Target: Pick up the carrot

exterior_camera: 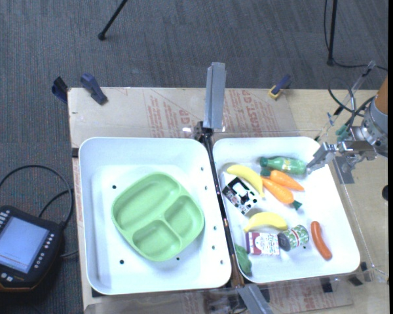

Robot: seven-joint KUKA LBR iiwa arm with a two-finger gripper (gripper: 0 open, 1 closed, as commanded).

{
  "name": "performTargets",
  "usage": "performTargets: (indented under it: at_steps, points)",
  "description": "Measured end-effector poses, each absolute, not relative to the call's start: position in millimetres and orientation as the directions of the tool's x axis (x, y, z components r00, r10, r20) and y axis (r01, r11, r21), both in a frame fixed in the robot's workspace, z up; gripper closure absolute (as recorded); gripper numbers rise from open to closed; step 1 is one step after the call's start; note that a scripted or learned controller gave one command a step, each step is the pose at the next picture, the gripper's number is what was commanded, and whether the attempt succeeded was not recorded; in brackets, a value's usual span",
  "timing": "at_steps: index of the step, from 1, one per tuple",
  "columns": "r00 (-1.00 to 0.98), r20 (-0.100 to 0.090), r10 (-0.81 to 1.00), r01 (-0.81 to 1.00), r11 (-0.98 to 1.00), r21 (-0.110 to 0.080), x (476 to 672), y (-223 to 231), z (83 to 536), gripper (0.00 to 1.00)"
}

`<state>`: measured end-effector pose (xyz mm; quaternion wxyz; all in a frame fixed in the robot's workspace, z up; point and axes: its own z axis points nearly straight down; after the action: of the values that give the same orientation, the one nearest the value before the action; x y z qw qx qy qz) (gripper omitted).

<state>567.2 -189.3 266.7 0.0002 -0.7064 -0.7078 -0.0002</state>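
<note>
Carrot lies untouched in the right bin, right of centre, between a green bottle and two bananas. My end effector hovers at the bin's upper-right rim; I cannot tell its opening, so the grasp remains.

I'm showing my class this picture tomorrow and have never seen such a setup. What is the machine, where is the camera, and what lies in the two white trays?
One fixed camera looks down at a slant on a bench with two shallow white bins. The robot arm reaches in from the right; its end effector hovers over the right bin's upper edge, near a green bottle. That bin also holds carrots, two bananas, a sausage, a small carton and a few other small items. The left bin holds a green divided plate. Nothing is visibly held.
</note>
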Motion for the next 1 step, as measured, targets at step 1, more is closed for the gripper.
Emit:
performTargets:
  at_steps: [1]
  points:
    - [-0.022,0.001,1.0,1.0,0.022,0.0,645.5,-184.9,88.2,0.0]
